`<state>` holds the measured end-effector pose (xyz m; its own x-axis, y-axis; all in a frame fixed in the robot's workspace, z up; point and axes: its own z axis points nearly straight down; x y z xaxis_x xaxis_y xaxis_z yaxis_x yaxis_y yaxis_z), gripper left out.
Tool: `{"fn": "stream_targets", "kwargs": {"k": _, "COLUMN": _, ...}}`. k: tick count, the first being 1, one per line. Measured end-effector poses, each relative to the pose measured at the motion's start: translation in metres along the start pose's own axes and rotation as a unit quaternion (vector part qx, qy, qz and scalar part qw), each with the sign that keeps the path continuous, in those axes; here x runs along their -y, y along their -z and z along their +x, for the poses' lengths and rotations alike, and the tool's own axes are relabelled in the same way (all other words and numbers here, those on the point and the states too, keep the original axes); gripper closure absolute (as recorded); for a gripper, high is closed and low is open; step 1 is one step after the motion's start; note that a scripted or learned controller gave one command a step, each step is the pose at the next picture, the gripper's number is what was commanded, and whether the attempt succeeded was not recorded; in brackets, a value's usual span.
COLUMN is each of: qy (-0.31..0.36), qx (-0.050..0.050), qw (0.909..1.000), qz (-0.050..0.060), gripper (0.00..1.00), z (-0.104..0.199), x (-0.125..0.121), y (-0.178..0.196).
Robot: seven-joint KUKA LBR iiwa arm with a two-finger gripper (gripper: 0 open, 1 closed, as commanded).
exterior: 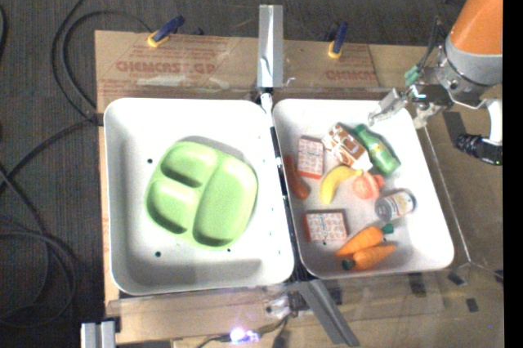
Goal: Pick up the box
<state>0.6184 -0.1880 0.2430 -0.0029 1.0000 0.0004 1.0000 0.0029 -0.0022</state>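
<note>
Claw (384,111) hovers spread and empty over the right bin's (437,203) top rim, so we're pre-grasp; next it drops onto a box (325,225).

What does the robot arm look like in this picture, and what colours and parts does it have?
The arm has a wide orange band above a grey wrist section. Below it sits a dark metal head with small green parts. The claw is thin, pale and silvery. Dark cables run behind the arm.

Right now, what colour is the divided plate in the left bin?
Light green, the divided plate, seen clearly in the camera view.
</note>
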Motion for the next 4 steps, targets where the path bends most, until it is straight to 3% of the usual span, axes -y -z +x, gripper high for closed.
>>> {"fn": "stream_targets", "kwargs": {"k": 1, "qy": 0.004, "qx": 0.0, "qw": 1.0, "qz": 0.001, "gripper": 0.0, "z": 0.043, "x": 0.032, "y": -0.122}}
{"fn": "stream_targets", "kwargs": {"k": 2, "qy": -0.086, "qx": 0.005, "qw": 0.9963, "qz": -0.007, "gripper": 0.0, "z": 0.08, "x": -0.001, "y": -0.145}}
{"fn": "stream_targets", "kwargs": {"k": 3, "qy": -0.086, "qx": 0.005, "qw": 0.9963, "qz": -0.005, "gripper": 1.0, "z": 0.079, "x": 0.0, "y": -0.136}}
{"fn": "stream_targets", "kwargs": {"k": 4, "qy": -0.229, "qx": 0.002, "qw": 0.9735, "qz": 0.0, "gripper": 1.0, "z": 0.179, "x": 0.03, "y": 0.007}}
